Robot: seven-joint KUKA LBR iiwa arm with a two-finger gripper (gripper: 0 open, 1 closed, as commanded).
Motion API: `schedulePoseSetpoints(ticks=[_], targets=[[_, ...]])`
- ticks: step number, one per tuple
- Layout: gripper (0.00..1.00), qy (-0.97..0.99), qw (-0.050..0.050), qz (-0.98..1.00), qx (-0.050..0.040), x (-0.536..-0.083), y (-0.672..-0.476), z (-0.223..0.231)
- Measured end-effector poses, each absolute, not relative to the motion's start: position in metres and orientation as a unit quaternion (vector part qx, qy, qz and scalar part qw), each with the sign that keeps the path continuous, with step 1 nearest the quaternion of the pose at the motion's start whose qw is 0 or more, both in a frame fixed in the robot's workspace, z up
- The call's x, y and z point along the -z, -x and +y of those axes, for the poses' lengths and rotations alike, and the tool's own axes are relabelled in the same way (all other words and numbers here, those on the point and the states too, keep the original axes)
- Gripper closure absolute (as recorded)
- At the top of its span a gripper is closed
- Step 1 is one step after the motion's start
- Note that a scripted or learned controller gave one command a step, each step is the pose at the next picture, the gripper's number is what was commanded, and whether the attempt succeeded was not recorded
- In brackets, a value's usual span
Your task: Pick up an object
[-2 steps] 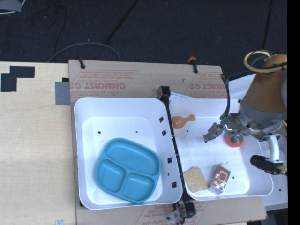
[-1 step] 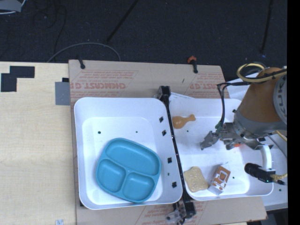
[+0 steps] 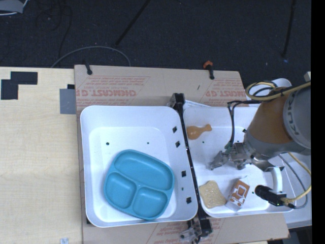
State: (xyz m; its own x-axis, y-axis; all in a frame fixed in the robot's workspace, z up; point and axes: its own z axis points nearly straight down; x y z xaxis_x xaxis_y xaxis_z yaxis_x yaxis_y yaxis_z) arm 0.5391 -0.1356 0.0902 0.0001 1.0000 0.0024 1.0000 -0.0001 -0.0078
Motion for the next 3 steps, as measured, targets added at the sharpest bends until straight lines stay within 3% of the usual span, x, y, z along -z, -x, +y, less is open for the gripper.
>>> schedulePoseSetpoints(ticks=[1, 3], targets=[[1.0, 0.709, 0.003, -0.705, -0.0015, -0.103, -0.539, -0.137], [1.0, 0.707, 0.0, -0.707, 0.0001, -0.188, -0.544, -0.146]])
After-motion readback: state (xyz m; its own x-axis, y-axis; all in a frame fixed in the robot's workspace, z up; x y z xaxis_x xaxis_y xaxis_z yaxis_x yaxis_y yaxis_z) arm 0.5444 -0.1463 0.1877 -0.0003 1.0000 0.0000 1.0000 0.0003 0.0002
